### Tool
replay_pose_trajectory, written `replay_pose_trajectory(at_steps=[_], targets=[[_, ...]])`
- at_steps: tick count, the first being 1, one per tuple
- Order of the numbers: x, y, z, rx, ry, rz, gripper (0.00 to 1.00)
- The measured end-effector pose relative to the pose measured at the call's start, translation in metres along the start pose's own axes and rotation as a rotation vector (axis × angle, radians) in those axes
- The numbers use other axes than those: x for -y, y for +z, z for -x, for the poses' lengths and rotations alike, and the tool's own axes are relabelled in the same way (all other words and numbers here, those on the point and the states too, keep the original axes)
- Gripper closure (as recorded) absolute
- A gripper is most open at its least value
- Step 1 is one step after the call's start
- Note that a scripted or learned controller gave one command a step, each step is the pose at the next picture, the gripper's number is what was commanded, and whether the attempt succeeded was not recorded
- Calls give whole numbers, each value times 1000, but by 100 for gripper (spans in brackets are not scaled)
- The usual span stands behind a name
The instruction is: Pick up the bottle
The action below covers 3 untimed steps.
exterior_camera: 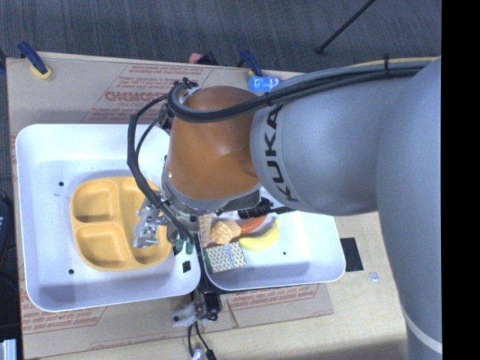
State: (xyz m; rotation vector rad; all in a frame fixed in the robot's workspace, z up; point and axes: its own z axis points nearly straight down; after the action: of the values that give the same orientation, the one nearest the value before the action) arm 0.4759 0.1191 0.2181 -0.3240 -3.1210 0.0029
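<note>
**Evidently over the tray, the bottle's place unclear**

Camera view: the gripper (150, 229) hangs low over the yellow tray (94, 231) in the left bin (30, 201), close to or touching the compartment beneath it. Whether it is released or clenched I cannot tell, nor whether it grips anything. Where the bottle lies I cannot tell either. The arm (337, 148) covers much of the right bin (315, 265), which lies behind the gripper on the arm's side. Near that bin's corner sit a yellow fruit (264, 238) and a chequered packet (225, 257). As a judgement, a bottle is likely light, stiff, smooth and apt to roll, so it is best taken across the body at mid-length.
</note>
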Motion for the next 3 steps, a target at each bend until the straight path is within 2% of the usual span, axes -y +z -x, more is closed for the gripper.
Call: replay_pose_trajectory(at_steps=[1,2,3], targets=[[44,-32,10,4,107,2,100],[4,-26,1,4,-36,2,100],[56,-90,13,6,-209,1,100]])
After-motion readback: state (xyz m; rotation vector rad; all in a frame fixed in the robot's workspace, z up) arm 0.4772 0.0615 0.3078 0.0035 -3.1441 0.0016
